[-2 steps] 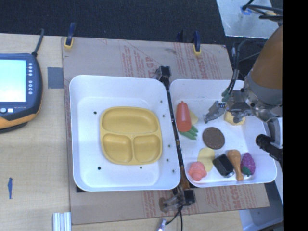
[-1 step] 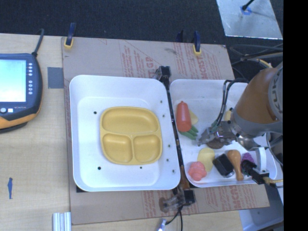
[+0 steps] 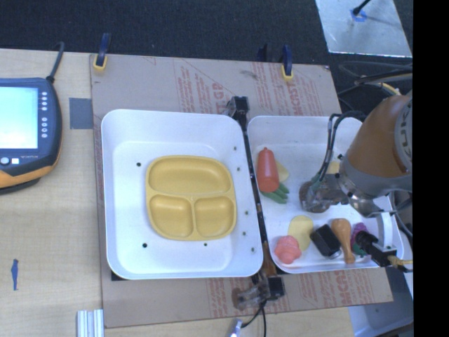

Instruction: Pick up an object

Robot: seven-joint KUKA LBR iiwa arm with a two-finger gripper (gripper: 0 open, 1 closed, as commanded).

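Note:
The right bin (image 3: pixel 295 133) holds several toy foods. A red-orange carrot with a green top (image 3: pixel 267 171) lies near its left wall. At the front are a pale yellow piece (image 3: pixel 301 227), a pink piece (image 3: pixel 286 249), a black block (image 3: pixel 325 240), a tan drumstick (image 3: pixel 342 236) and a purple piece (image 3: pixel 360 230). My gripper (image 3: pixel 317 196) hangs low over the middle of this bin, right of the carrot and just behind the black block. Nothing shows in its grasp.
The left bin (image 3: pixel 119 188) carries a yellow divided plate (image 3: pixel 191 196). A handheld control pendant (image 3: pixel 24 128) lies on the bench at far left. The grey arm with its orange band (image 3: pixel 379 142) covers the right bin's right side.

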